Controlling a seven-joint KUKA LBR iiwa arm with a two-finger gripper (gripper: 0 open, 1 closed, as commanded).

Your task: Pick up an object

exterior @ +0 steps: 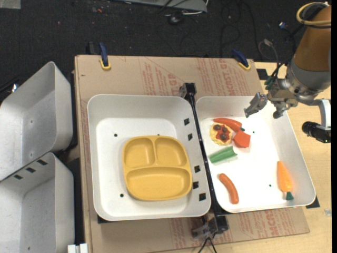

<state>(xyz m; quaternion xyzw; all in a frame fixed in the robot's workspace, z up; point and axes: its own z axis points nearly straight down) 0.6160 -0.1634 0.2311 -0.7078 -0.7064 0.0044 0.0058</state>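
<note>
We hover our gripper (pixel 266 106), its fingers spread and pinching nothing, over the far edge of the right bin (pixel 300 157), since the toy foods (pixel 229 132) clustered just below make the nearest pick.

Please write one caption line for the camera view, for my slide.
Open two-finger gripper above the right white bin of toy food; yellow divided plastic plate lies in the left white bin.

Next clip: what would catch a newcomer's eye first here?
The big yellow divided plate in the left bin stands out most. Next, the bright toy food in the right bin: a carrot near its right wall and a sausage at its front. The hand hovers over that bin's far edge.
</note>
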